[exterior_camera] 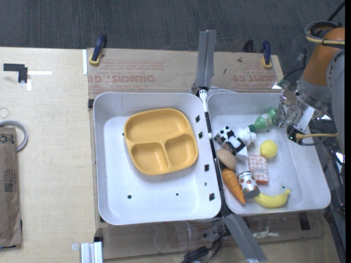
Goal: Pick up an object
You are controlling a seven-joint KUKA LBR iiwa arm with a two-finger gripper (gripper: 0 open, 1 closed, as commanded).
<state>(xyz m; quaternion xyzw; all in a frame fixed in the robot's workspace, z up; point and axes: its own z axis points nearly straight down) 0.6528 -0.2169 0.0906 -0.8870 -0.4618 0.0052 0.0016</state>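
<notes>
From my feed, the arm (323,59) comes in at about 3 o'clock, and its tool (286,115) sits over the right bin (312,196), near that bin's 1 o'clock corner. I cannot tell how the tool stands; the wrist hardware and cables blur together there, and I see nothing clearly held in it.

Just beside the tool, toward 9 o'clock, lies a green bottle (263,119), tilted, its white end pointing down toward the bin's middle. Whether the tool touches it I cannot tell. Near the bottle, toward 7 o'clock, is a black-and-white toy (232,138). A lemon (268,148) lies close to the bin's centre. Below the toy I see a brown potato (226,158), and next to it, toward 3 o'clock, a red-and-white box (258,168). A carrot (233,186) runs toward 5 o'clock along the left wall, a small can (249,184) just beside it. A banana (272,199) lies near the bin's 6 o'clock edge.

The left bin (109,201) holds a yellow divided plate (160,141), roughly centred. Both bins rest on cardboard (142,73) on the worktop (44,147).
</notes>
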